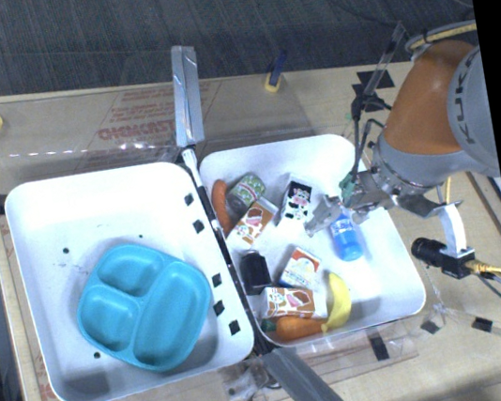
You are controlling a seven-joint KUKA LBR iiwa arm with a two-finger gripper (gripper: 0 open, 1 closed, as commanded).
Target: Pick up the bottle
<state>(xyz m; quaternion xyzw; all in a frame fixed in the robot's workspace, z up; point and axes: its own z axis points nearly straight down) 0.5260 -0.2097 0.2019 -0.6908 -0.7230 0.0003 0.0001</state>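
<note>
I log two white bins side by side: the left bin (45,277) carries a blue divided tray (144,304), the right bin (392,276) a clutter of cartons, a can (247,189) and a banana (337,298). The arm (435,111) reaches in from the right — gripper (333,212) low over the right bin. The blue bottle (345,237) sits at its fingertips, but I cannot tell the finger state — contact unclear.
</note>
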